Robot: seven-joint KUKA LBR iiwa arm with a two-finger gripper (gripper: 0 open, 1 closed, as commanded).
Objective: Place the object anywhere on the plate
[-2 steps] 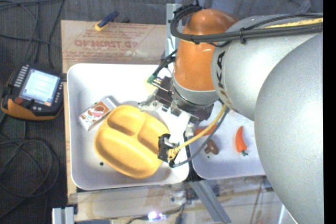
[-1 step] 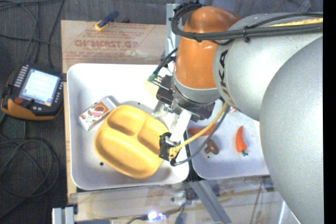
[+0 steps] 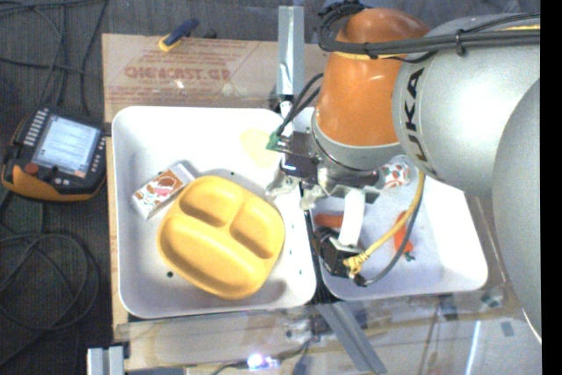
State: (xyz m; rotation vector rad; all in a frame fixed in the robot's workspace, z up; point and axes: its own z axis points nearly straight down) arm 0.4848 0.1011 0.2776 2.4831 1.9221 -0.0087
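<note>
A yellow plate (image 3: 222, 234) with three compartments lies in the left bin (image 3: 132, 277) and takes up most of its floor. A small white and red carton (image 3: 162, 189) lies against the plate's upper left rim. My gripper (image 3: 294, 187) hangs over the wall shared by the two bins, at the plate's upper right edge. The orange wrist above it hides most of it. Nothing shows in it.
In the right bin (image 3: 457, 268), partly under the arm, lie a small orange-red piece (image 3: 328, 219), an orange stick (image 3: 401, 233) and a red and white thing (image 3: 398, 175). A teach pendant (image 3: 57, 154) sits on the floor to the left.
</note>
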